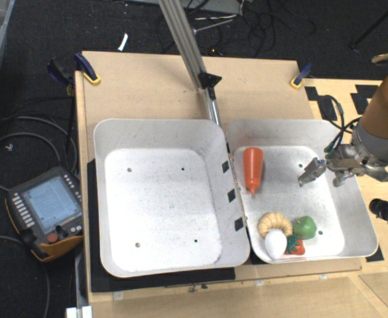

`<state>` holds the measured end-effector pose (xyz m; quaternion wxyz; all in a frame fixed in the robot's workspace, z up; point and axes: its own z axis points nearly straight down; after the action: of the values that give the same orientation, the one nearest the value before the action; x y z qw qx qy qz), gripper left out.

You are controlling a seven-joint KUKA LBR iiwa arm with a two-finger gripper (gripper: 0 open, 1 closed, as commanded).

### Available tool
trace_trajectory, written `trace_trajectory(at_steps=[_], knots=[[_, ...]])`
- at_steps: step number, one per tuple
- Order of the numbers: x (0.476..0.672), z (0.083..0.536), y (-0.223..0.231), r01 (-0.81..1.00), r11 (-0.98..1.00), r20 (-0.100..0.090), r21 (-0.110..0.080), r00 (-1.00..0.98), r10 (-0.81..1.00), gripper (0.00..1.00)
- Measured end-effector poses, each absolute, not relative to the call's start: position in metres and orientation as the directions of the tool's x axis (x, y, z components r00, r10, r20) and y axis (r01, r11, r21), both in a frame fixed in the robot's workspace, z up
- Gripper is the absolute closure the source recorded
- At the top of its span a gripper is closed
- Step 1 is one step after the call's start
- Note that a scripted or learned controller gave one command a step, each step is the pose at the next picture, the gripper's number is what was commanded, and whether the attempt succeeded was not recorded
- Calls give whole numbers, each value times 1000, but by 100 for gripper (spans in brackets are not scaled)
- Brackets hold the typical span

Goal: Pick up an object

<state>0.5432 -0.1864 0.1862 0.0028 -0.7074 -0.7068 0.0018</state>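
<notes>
An orange carrot [253, 168] lies upright along the left side of the right bin [333, 207]. Near that bin's front sit a tan croissant [274, 223], a white egg [275, 244], a green pepper [305, 227] and a small red piece [296, 247], all packed close together. My gripper [311, 173] hangs over the bin's right half, well to the right of the carrot and above the front cluster. Its fingers point left with nothing between them.
The left bin [114, 197] lies beside the right one on the wooden bench [147, 88]. A grey metal pole [184, 35] slants down from the top to the seam between the bins. A teach pendant [44, 207] rests on the floor at left.
</notes>
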Motion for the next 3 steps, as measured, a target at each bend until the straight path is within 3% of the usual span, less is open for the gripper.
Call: trace_trajectory(at_steps=[2,3], knots=[[535,95,-184,1000,0,-1,1,0,1000,0],[535,106,-185,1000,-1,-3,5,1,1000,100]])
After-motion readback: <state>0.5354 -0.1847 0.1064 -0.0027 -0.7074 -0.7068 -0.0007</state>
